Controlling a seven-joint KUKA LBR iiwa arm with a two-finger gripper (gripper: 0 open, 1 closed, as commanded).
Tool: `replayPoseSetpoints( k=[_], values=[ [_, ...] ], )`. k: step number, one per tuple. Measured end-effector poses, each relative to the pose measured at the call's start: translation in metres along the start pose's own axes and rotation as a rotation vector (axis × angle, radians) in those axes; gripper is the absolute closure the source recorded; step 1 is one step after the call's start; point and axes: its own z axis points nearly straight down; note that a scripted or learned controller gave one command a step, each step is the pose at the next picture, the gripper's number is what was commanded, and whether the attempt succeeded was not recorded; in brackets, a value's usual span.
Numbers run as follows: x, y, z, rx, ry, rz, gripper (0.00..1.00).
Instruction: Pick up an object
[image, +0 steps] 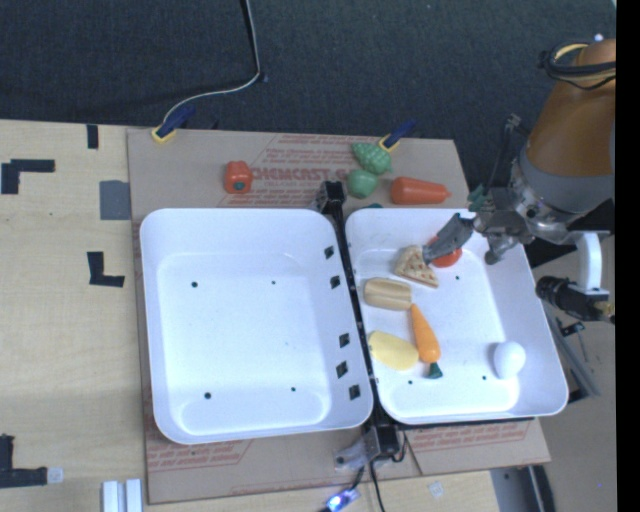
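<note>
The right bin (520, 300) holds a tan wedge like a pizza slice (413, 266), a beige bread roll (387, 293), an orange carrot (426, 337), a yellow lemon-like piece (393, 351), a white egg (508, 358) and a small red piece (447, 257). My gripper (446, 239) hangs over the bin's upper part, its dark fingers slanting down to the left right above the red piece and beside the wedge. I see nothing held between the fingers.
The left bin (240, 320) lies beside the right one. Behind the bins on the cardboard sit a red pepper-like toy (237, 177), two green vegetables (369, 166) and a large orange carrot (419, 189). Cables run along the back and under the front edge.
</note>
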Motion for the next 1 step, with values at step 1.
replayPoseSetpoints(
  k=[1],
  values=[
    [0.0144,-0.0540,0.1122,0.016,0.003,0.002,0.00]
  ],
)
